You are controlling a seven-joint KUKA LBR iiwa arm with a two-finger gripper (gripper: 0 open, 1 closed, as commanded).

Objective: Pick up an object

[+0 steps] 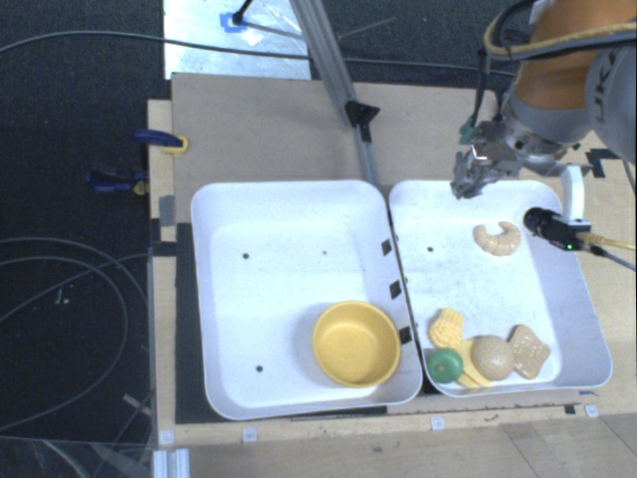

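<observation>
White right bin (572, 312) holds a pale, curved croissant (497, 238).

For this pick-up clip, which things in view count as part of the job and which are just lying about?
Part of the job:
- gripper, above the right bin's far edge
- croissant, the nearest pickable item
- yellow bowl in the left bin
- green piece, waffle, round bun, cracker

Lying about:
- blue clamp
- tripod leg
- floor cables

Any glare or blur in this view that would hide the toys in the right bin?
Camera view: lighting even, toys readable; croissant sharp, cluster by the green ball slightly soft; brightest glare on the floor patch beyond the bench; gripper dark, details murky.
</observation>
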